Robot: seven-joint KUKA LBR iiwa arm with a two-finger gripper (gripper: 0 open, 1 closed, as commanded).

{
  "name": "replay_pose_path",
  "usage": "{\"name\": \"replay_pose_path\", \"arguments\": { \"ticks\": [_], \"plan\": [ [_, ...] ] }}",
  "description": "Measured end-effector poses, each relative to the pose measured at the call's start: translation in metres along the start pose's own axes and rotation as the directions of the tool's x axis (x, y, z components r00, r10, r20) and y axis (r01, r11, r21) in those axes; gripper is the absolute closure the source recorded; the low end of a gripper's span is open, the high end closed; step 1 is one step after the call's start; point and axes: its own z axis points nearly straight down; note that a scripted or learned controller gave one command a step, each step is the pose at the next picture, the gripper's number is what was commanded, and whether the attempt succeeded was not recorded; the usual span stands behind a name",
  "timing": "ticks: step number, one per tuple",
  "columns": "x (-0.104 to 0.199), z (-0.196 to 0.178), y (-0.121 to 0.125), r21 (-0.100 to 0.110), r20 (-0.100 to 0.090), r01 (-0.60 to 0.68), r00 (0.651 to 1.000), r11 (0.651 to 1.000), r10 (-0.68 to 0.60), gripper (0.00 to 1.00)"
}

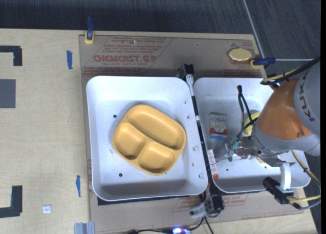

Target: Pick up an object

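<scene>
scanning from the left: bare wooden worktop [41, 126] with blue tape marks, then the left bin [102, 93], and in its middle a yellow three-compartment tray [148, 138], lying flat and untouched. take the black divider [196, 121] between the two bins as our landmark. just right of it, in the right bin [226, 179], lies a small white carton with red and blue print [218, 126], apart from the arm. further right of the divider, something yellow-green [248, 124] peeks out at the arm's edge; too hidden to name. the grey and orange arm [285, 118] hangs over the right half of that bin, and the pincer [239, 149] sits low, right of the divider and just below the carton. whether it's released or clenched, i cannot tell, and nothing visibly sits in it, so call the pick not yet made. the risks, as i judge them: the carton lies flat and close to the divider wall, so a descent could skid off it or shove it against the wall. the black cables [243, 106] looping beside the wrist could snag too.
</scene>
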Motion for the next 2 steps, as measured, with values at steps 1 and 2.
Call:
{"name": "replay_pose_path", "arguments": {
  "ticks": [1,2],
  "plan": [
    [0.0007,-0.0001,0.0,0.0,0.001,-0.001,1.0,1.0,0.001,0.0],
    [0.0008,-0.0001,0.0,0.0,0.001,-0.002,1.0,1.0,0.002,0.0]
  ]
}}
